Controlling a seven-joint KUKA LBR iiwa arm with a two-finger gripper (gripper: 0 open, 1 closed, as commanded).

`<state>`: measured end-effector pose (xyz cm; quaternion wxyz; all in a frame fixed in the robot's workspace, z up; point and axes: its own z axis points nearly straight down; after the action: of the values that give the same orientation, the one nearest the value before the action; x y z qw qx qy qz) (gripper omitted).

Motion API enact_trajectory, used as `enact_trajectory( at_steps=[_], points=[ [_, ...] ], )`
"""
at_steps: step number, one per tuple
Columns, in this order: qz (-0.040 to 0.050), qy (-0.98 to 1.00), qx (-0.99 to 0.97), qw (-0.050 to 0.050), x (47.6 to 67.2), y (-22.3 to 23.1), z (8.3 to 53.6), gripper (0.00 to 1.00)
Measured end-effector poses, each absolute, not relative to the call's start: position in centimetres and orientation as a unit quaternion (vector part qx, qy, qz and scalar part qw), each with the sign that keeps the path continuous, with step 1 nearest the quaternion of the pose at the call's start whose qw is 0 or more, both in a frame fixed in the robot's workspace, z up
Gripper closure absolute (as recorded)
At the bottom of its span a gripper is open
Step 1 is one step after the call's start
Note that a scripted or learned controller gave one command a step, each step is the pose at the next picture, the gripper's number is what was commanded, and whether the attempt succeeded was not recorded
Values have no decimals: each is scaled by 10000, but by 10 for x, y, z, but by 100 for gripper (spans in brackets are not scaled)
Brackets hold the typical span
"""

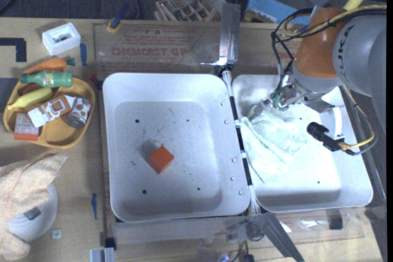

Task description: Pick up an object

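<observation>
An orange cube (161,158) lies in the left bin (123,101), a little left of its middle, with a small grey shape touching its upper left side. A crumpled white cloth or plastic sheet (273,138) is spread over the left half of the right bin (350,187). My gripper (274,101) hangs below the orange wrist band, low over the back left part of the right bin, right at the upper edge of the white sheet. Whether it touches the sheet I cannot tell. The cube is far to its left, across the rim between the bins.
The grey arm (362,52) and its cables (331,138) cover the back right of the right bin. A yellow bowl of toy food (49,110) and a beige cloth (27,193) sit left of the bins. A clear panel (159,46) lies behind the left bin.
</observation>
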<state>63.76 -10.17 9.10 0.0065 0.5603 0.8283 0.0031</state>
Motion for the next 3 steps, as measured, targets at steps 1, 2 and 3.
enact_trajectory(
  at_steps=[1,2,3],
  points=[
    [9,8726,4884,37,634,-125,138,0],
    [15,8835,4683,52,657,-102,90,0],
    [8,8148,5798,36,652,-167,139,0]
  ],
)
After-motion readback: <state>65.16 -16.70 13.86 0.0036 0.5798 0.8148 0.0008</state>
